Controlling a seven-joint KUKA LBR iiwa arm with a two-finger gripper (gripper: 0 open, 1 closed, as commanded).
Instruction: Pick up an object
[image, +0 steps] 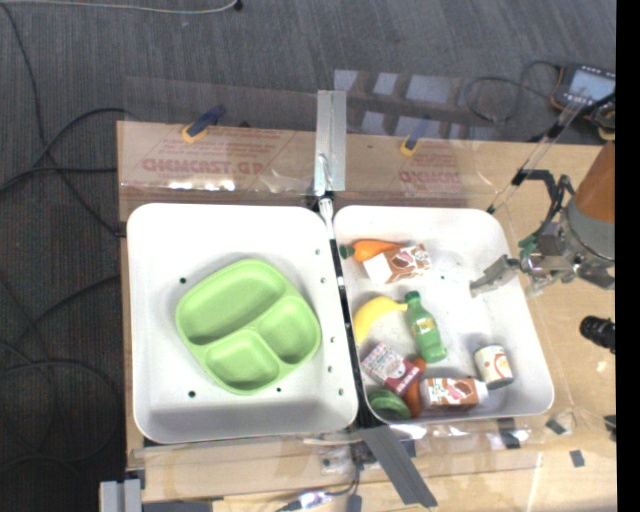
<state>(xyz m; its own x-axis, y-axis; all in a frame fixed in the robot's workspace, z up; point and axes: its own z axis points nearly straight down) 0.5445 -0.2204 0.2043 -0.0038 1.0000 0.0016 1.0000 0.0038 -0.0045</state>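
Camera view: you look down on two white bins on the worktop; the right bin (515, 330) holds the clutter, the left bin (150, 330) holds a green divided plate (248, 325).
Tool: the tool (492, 277) sits at 3 o'clock of the right bin, over its rim; one grey finger shows, and you cannot tell how far it is open. Nothing is seen in it.
Candidate: the green bottle (424, 327) lies near the bin's centre, touching the banana (375, 315) at its 9 o'clock.
Handling: judge it light, stiff and smooth, so likely slippery; take it across the body, not the cap.
Alternative: the small can (493, 364) at 5 o'clock stands apart from its neighbours, likely rigid and easy to close on.
Crowding: the cartons and packets from 6 to 7 o'clock touch one another.
Open room: bare floor lies between the bottle and the 3 o'clock wall; approach from there.
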